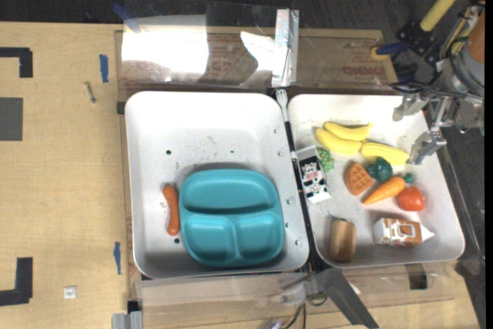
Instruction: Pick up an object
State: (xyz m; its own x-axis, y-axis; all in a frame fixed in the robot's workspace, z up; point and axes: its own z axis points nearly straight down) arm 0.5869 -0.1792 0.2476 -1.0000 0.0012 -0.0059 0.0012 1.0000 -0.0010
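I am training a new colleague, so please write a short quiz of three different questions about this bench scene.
1. True or false: the teal tray lies in the right bin.
2. Which item lies beside the tray in the left bin? A) sausage B) tomato C) carrot
3. Fill in: the tool hangs over the ___ bin, near the bananas.

Key: 1 false; 2 A; 3 right.

The right bin (454, 243) holds toy food: two yellow bananas (348, 136) lie at twelve o'clock, with a carrot (384, 189) and a red tomato (411, 199) at three. A brown bread loaf (342, 238) stands at seven o'clock, a small carton (399, 231) lying at five.
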